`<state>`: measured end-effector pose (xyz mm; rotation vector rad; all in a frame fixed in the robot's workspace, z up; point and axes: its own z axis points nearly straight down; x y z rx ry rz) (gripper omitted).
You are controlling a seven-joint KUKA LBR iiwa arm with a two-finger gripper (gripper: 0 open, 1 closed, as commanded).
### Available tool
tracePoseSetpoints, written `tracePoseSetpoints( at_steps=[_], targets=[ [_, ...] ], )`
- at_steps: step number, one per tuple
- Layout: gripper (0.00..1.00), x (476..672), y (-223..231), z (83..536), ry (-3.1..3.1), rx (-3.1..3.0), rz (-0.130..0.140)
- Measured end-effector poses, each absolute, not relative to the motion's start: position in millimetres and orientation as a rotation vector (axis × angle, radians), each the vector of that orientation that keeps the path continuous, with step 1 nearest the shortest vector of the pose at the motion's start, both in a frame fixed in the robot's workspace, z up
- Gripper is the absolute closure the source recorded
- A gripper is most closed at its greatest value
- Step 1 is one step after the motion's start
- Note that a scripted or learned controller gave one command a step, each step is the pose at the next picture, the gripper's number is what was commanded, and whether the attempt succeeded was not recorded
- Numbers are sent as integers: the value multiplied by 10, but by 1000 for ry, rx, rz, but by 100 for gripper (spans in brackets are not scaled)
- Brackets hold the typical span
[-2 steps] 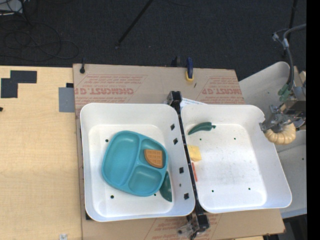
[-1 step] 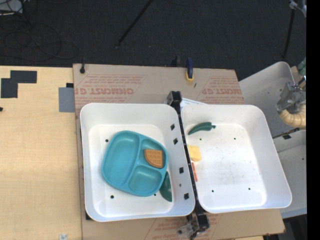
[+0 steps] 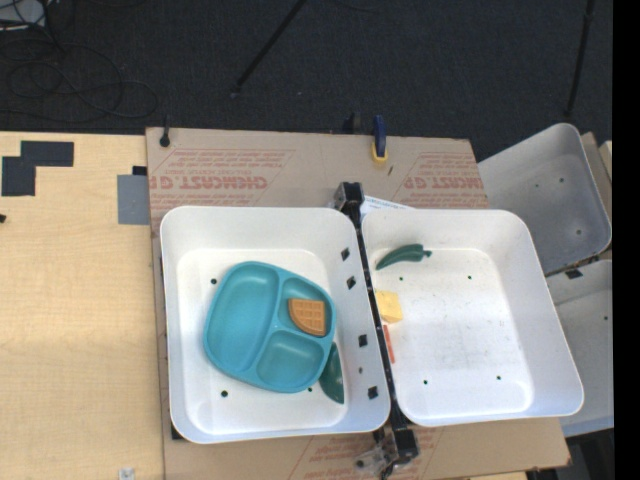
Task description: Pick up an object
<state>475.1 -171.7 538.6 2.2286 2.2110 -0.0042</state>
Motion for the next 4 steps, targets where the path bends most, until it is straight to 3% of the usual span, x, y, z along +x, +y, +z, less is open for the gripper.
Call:
tracePoseSetpoints(
  at_steps=[1,2,3,4],
  targets=[
    [100,4750,-1263,4021,2236,2229,-14],
    [100,4762,-1132,4733,2221,2216,3],
    [100,4761,-1393,5417,2216,2219,3],
    [100,4754,-2171,5369,2216,2228,-6]
  ],
)
